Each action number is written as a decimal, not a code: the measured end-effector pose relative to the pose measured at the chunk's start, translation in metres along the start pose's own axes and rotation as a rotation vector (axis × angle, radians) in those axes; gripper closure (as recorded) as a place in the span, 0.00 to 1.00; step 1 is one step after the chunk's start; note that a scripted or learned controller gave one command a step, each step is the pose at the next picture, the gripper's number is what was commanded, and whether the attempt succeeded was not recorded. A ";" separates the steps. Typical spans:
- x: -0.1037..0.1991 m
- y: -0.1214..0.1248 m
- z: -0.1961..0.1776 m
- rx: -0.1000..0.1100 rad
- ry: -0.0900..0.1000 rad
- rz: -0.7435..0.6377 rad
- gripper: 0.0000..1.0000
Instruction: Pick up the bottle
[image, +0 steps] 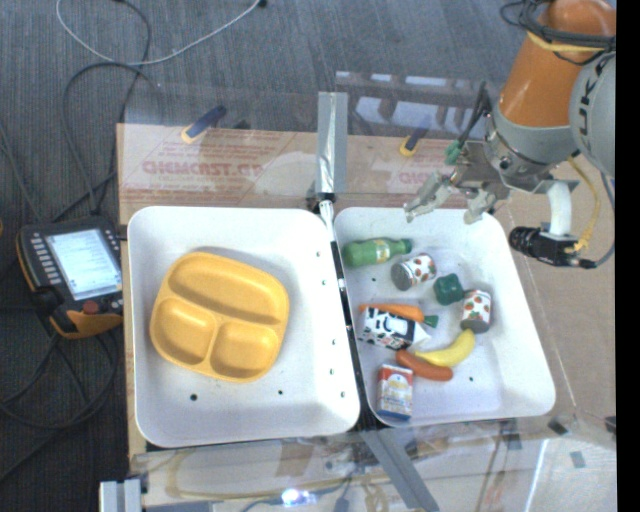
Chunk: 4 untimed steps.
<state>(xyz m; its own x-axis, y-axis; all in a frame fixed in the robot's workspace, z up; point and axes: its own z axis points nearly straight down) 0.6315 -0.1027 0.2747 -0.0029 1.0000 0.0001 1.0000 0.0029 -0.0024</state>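
Two bins here, and the right bin (520, 300) has my target: the green bottle (375, 250) lying flat in its back-left corner, just beside the divider wall. My gripper (452, 203) hangs over the back rim w/ fingers spread apart, nothing in them. Bottle's long axis runs left-right, cap pointing right toward a spotted cup (414, 270), so imo I should drop over its middle & close across the width.

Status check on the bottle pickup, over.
Pincer open, hovering over right bin's far edge, holding nothing. Green plastic bottle lying on its side at right white bin's far left. Spotted cup close beside bottle's cap end.
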 end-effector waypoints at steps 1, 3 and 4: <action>-0.006 0.037 0.135 0.001 -0.003 -0.061 0.00; 0.005 0.035 0.164 -0.053 -0.011 -0.187 0.00; 0.000 0.016 0.165 -0.053 0.005 0.044 0.00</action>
<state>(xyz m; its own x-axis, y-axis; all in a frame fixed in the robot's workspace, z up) 0.6474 -0.1028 0.1102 0.0407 0.9992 0.0062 0.9979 -0.0410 0.0508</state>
